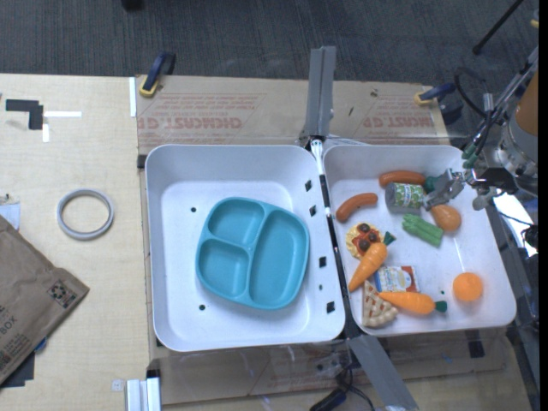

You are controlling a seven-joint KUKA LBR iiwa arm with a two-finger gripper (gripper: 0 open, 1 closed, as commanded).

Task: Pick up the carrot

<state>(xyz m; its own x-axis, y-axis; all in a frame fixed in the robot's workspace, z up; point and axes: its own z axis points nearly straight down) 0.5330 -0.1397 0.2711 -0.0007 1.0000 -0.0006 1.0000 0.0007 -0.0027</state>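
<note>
Two carrots lie in the right bin [505, 302]. One carrot [366, 264] lies slanted near the bin's left wall, its green top pointing up-right. The other carrot [409, 301] rests near the front, green top to the right. My gripper [461, 193] hovers at the bin's far right, well away from both carrots, over the gap between a silver can [404, 197] and a brown-orange rounded piece [446, 218]. Its fingers look spread apart with nothing between them.
The right bin also holds two sausages [356, 205], a green piece [423, 229], an orange ball [467, 287], a pizza slice [360, 236], a waffle [377, 308] and a small packet [396, 278]. A blue divided plate [253, 253] sits in the left bin. A tape ring [86, 213] lies on the bench.
</note>
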